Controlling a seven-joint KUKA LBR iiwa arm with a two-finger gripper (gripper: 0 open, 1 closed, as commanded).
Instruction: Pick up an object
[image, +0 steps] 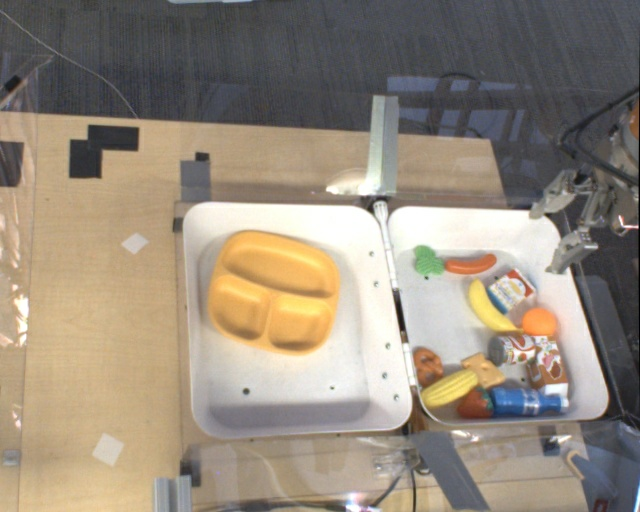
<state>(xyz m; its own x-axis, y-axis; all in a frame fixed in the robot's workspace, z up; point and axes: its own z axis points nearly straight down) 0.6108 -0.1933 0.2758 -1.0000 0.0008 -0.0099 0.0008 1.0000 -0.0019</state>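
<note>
The gripper (567, 222) hangs over the right bin's (590, 330) far right corner, fingers spread, gripping nothing. Toys lie in that bin: banana (487, 307), orange (539, 321), sausage (469, 264). The left bin (200, 300) holds a yellow tray (273, 291).

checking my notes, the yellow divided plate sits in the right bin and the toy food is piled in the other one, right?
Not quite: the camera view shows the yellow divided plate in the left bin. The toy food is piled in the other one, the right bin.

Two white bins (290, 420); one yellow tray (272, 290); about ten toy foods (497, 305).
</note>
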